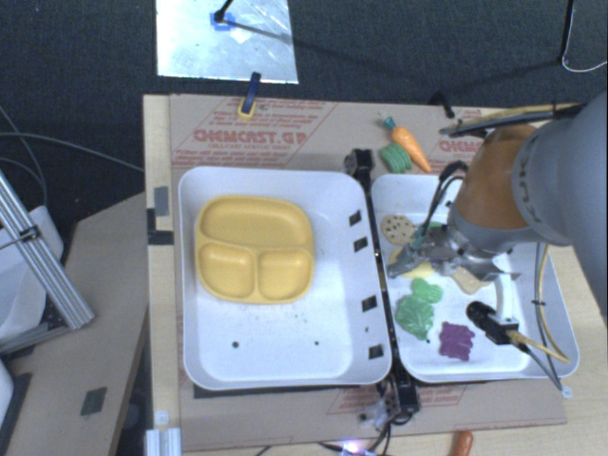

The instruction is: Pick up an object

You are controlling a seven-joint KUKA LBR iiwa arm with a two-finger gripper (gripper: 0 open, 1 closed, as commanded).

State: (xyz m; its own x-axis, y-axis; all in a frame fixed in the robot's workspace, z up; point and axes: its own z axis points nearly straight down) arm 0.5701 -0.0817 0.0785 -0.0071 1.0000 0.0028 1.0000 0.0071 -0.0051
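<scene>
1. my gripper (410,257) hangs low over the left part of the right bin (560,335); i cannot tell how far it is parted or whether it has hold of anything.
2. inside that bin, the cookie (396,226) sits just above my gripper.
3. the green lettuce piece (416,310) lies just below my gripper, and the purple grapes (457,340) lie further right of the lettuce.

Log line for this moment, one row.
arm: over right bin | gripper: low, near cookie | green toy, purple toy: loose | grasp: unconfirmed
</scene>
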